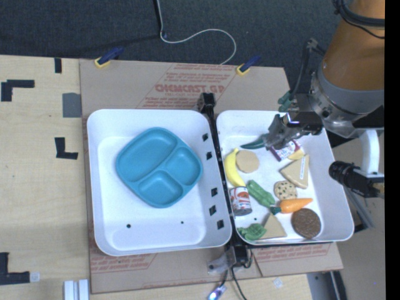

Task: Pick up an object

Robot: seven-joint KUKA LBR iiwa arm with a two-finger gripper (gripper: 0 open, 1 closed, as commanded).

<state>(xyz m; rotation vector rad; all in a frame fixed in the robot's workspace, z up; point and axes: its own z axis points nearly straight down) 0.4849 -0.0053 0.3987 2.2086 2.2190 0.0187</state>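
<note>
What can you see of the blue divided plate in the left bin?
The blue divided plate is a light-blue, matte, plastic-looking tray with rounded corners and three compartments: one large and two smaller, split by raised ridges. It lies flat, right side up, turned at a diagonal to the bin walls, roughly central in the left bin and a little toward its far side. All three compartments look bare. It rests on the bin floor, apart from the walls.
</note>
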